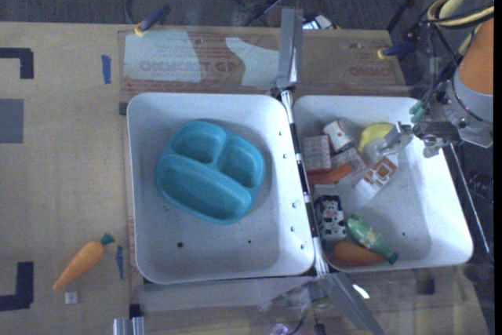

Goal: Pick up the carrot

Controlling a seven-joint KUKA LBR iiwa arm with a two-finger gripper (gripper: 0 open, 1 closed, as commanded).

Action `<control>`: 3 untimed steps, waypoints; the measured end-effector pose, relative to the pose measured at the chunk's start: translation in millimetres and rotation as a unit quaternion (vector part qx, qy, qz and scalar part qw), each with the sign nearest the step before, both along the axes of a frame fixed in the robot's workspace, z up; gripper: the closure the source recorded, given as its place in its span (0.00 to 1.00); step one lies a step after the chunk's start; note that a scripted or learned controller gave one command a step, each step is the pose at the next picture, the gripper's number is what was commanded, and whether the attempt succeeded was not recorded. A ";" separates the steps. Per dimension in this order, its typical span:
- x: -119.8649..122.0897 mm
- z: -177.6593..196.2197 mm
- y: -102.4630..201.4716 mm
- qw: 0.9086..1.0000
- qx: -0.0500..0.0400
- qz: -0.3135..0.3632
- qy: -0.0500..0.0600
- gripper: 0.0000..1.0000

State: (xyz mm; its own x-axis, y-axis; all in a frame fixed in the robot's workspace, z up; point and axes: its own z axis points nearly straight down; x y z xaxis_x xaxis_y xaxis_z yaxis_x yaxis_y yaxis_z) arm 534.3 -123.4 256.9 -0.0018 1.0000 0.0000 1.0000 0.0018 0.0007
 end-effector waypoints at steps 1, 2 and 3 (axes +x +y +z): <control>-45.0 -147.5 9.0 0.983 -0.003 0.183 -0.006 0.00; -44.9 -137.3 8.9 0.983 -0.003 0.183 -0.006 1.00; -0.1 -40.3 48.8 0.996 0.000 0.093 0.000 1.00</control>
